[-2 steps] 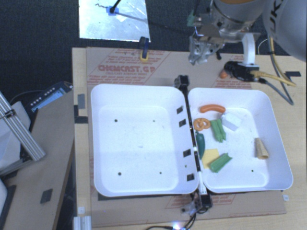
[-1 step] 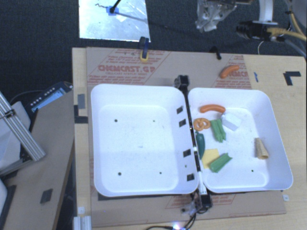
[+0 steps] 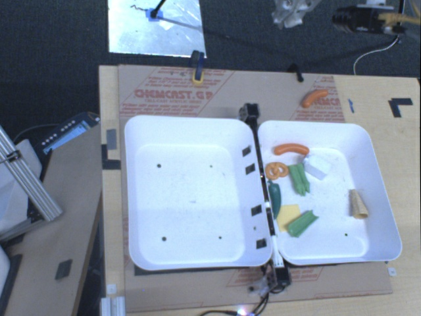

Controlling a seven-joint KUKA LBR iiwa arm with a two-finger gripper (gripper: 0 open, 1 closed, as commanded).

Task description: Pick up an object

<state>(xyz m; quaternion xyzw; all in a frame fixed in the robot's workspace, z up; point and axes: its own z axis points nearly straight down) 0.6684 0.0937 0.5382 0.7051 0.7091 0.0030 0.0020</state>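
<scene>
the right bin (image 3: 378,176) holds small toy foods bunched at its left side: an orange sausage (image 3: 291,149), a pretzel (image 3: 277,171), green pods (image 3: 300,179), a white block (image 3: 317,168). they look light, smooth, rigid plastic; the sausage's rounded middle suits a grasp. the pincer's state i cannot tell.

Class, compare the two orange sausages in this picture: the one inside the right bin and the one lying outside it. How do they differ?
The sausage in the right bin lies nearly level near the bin's back wall; the sausage on the board lies tilted, outside both bins. The binned one looks slightly longer and has neighbours such as a pretzel; the other lies alone. Both are orange and slightly curved.
</scene>
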